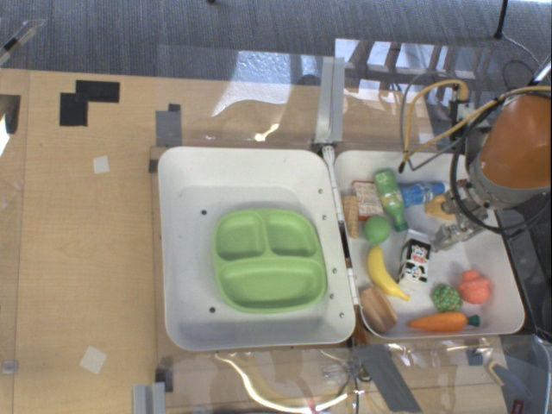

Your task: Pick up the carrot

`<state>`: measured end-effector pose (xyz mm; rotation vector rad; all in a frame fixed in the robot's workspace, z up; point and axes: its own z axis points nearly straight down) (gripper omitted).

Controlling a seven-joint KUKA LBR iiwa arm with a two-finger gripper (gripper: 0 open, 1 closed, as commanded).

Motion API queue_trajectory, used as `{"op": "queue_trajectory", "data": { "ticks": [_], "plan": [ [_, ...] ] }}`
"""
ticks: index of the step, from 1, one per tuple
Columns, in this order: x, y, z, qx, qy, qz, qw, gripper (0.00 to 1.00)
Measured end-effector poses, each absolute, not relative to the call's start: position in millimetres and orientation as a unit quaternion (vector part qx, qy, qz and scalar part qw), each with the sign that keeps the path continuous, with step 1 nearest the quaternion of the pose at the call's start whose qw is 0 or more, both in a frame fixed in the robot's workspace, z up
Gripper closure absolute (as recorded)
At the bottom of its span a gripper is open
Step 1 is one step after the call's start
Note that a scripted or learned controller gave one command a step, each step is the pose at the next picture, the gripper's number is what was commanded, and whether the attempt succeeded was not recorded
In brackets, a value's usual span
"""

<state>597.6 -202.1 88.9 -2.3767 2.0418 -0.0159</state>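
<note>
The carrot (440,322), orange with a small green top at its right end, lies flat along the front wall of the right bin (509,317). My gripper (454,229) hangs over the right-middle of that bin, below the arm's orange band (516,145). It is well behind the carrot and apart from it. A small black-and-white carton (416,261) lies just left of the gripper.
Around the carrot are a green broccoli piece (446,297), a salmon-coloured fruit (474,287), a banana (384,272) and a brown bread piece (378,307). Farther back lie a green bottle (390,198), a blue bottle (423,192) and a green ball (376,228). The left bin (181,231) holds a green divided plate (269,260).
</note>
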Motion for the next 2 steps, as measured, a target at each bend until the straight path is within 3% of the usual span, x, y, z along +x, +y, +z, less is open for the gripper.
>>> {"op": "queue_trajectory", "data": {
  "ticks": [1,2],
  "plan": [
    [610.8,-198.9,181.2,-0.782,0.623,-0.0076,0.005,0.00],
    [608.7,-198.4,176.5,-0.782,0.623,-0.0032,0.003,0.00]
  ]
}}
